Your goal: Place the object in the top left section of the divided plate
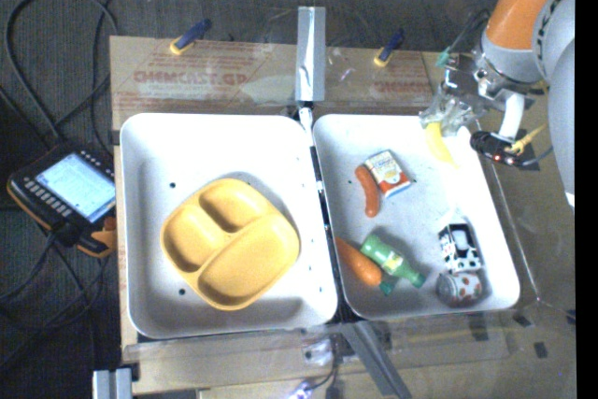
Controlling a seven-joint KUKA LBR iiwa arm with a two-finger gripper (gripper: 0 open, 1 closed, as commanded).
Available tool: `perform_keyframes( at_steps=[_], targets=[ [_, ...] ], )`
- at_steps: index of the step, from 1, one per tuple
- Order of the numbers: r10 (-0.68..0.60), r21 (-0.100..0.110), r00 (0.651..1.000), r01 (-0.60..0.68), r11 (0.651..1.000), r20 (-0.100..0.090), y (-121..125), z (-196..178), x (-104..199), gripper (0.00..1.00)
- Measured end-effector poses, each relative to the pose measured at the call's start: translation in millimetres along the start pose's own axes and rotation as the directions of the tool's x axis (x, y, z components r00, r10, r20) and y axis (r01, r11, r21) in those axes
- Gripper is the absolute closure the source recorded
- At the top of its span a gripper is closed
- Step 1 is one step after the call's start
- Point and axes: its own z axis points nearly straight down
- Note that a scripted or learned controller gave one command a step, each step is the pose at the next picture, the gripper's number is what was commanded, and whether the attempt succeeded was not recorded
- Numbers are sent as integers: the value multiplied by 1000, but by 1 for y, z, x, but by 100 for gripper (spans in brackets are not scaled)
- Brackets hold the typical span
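Observation:
A yellow divided plate [232, 243] lies in the left bin [149, 154], turned at an angle, with two small sections on its upper side and one large section below. My gripper [445, 115] hangs over the far right corner of the right bin [495, 229]. A small yellow object [436, 145] sits directly beneath it, its top end meeting the gripper. Whether it is gripped or only touched is unclear at this angle.
The right bin also holds a red-orange sausage [369, 192], an orange and white packet [386, 171], a carrot [358, 262], a green bottle [394, 263], a black and white carton [458, 246] and a can [460, 287]. A tablet [70, 187] lies left of the bench.

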Motion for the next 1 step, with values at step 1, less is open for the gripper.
perform_keyframes(
  at_steps=[1],
  targets=[
    [-323, -1, 946, 323, 946, -5, -45, 41, 58, 100]
  ],
)
